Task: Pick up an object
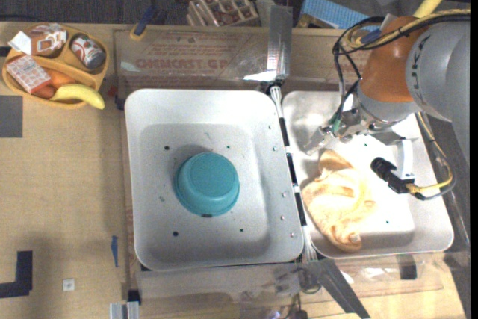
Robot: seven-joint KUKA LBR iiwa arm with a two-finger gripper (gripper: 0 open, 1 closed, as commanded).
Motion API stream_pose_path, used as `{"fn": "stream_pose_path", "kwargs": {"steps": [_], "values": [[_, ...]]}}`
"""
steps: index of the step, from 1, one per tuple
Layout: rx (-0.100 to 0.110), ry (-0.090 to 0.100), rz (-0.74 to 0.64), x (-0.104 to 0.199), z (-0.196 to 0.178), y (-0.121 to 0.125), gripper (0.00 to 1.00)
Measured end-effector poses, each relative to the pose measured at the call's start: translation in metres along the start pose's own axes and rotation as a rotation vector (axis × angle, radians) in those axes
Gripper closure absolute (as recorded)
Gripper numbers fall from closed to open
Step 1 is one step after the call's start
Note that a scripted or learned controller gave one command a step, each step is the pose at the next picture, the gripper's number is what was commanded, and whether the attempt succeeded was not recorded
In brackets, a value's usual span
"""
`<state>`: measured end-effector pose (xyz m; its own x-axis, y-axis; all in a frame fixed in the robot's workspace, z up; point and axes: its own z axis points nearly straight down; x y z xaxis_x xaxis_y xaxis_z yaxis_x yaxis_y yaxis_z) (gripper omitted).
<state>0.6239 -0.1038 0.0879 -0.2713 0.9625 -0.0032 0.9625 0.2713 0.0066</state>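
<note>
Gripper sits low in the right bin, just above the crumpled yellow cloth. Whether it is parted or clenched cannot be told, nor any contact with the cloth. A teal bowl lies upturned, left of the cloth, in the left bin.

Grey arm from right, end effector lowered.

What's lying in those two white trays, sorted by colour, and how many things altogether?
Teal: 1, an upturned bowl in the left tray
Yellowish: 1, a crumpled cloth in the right tray
Total: 2
The robot's hand is above the right tray, beside the cloth's upper end.
</note>
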Motion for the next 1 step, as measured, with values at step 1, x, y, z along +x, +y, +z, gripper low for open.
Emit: {"fn": "stream_pose_path", "kwargs": {"steps": [1], "values": [[0.0,0.002,-0.052,0.0183,-0.0009,-0.0667,0.0]]}}
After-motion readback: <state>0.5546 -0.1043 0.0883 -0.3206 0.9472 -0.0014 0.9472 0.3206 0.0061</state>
